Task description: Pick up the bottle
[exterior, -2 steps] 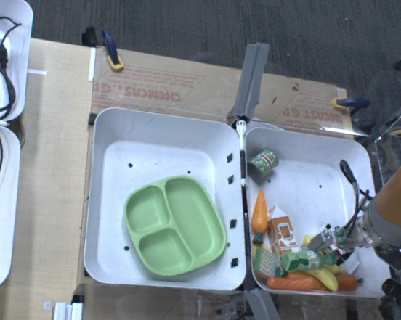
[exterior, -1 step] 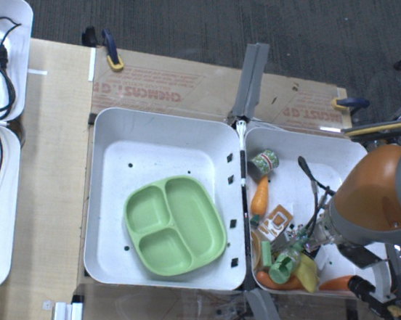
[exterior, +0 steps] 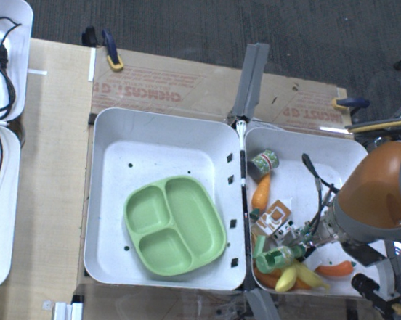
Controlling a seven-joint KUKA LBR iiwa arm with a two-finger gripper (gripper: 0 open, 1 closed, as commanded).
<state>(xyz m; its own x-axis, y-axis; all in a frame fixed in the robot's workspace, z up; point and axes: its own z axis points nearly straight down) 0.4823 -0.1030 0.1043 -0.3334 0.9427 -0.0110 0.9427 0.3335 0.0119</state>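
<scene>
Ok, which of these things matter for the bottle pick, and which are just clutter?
Job:
green plastic bottle
pincer
right white bin

Lying about:
green three-compartment plate
left white bin
orange carrot
yellow banana
small green can

So the wooden bench point(exterior: 52, 173) has 2 white bins sitting side by side: left bin point(exterior: 103, 179), right bin point(exterior: 298, 143).

Even, bright overhead light washes the two white bins point(exterior: 103, 179) almost to glare and leaves only faint shadows beneath the green divided plate point(exterior: 175, 225), while the dark floor along the top of the frame stays dim and detail throughout is slightly soft.
</scene>
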